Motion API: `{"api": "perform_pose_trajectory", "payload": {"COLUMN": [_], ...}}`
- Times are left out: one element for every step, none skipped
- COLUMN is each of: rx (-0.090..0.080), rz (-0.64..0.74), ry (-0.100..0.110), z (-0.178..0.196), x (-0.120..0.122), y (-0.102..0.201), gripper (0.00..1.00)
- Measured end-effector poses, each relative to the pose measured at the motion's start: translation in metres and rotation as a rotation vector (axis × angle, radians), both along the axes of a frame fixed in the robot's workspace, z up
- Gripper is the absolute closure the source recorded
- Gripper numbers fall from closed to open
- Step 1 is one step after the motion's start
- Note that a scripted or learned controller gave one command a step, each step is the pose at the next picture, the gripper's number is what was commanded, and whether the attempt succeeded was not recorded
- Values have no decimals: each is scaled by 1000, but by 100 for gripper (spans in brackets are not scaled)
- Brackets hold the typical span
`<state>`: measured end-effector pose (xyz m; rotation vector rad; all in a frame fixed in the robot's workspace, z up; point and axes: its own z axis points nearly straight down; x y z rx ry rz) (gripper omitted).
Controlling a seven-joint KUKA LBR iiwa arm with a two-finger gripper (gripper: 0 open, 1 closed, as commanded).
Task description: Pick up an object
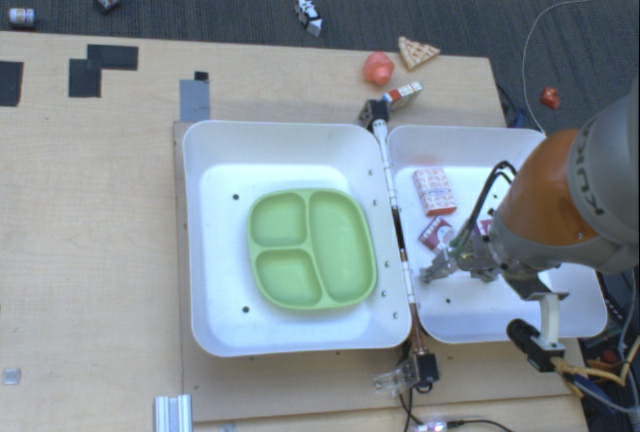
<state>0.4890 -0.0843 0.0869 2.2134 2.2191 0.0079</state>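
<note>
Since the claw hangs low in the right bin:
Claw [440, 267]: state untellable, nothing seen pinched.
Nearest thing: red-white packet [436, 233], just above-left of it.
Farther: pink box [434, 189], long axis up-down.

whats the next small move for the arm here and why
Probably a short shift up the right bin toward the small red-and-white packet, then a descent onto it. The gripper sits low just below that packet, and nothing is visibly held in it. A pinker box lies farther up; the green divided plate is in the other bin.
</note>
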Motion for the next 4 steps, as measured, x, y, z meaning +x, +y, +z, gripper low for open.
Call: {"api": "perform_pose_trajectory", "payload": {"rx": [2, -1, 0, 0], "rz": [0, 0, 4, 4], "ry": [1, 0, -7, -6], "z": [0, 0, 11, 11], "x": [0, 0, 2, 2], "y": [-2, 0, 1, 1], "gripper": [0, 0, 100, 0]}}
